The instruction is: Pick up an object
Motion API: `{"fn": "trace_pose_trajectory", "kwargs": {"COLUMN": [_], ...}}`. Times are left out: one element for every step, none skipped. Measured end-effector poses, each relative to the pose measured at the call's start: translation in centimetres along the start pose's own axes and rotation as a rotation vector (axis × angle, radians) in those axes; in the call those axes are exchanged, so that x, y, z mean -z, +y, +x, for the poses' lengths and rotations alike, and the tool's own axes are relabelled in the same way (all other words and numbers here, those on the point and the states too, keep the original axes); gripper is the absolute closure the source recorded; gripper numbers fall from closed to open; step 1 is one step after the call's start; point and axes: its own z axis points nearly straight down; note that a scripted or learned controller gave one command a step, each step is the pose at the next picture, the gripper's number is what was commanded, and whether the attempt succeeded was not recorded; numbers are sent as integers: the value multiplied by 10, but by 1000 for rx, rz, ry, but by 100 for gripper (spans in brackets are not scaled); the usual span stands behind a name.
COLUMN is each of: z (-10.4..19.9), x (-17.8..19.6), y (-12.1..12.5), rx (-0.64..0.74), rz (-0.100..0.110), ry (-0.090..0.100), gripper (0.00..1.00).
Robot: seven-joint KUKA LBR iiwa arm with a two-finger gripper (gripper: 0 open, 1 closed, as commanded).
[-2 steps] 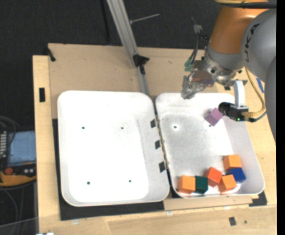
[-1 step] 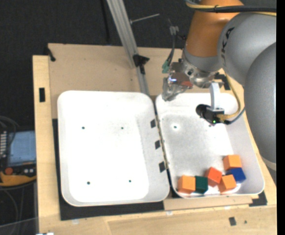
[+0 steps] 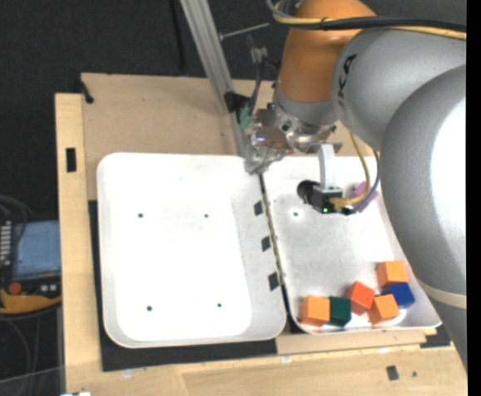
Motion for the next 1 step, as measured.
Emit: {"fn": "trace_pose_trajectory", "kwargs": {"z": [56], "x": [-8], "y": [6], "rx": [2], "rz": [-3], "ry": [1], "gripper": [100]}}
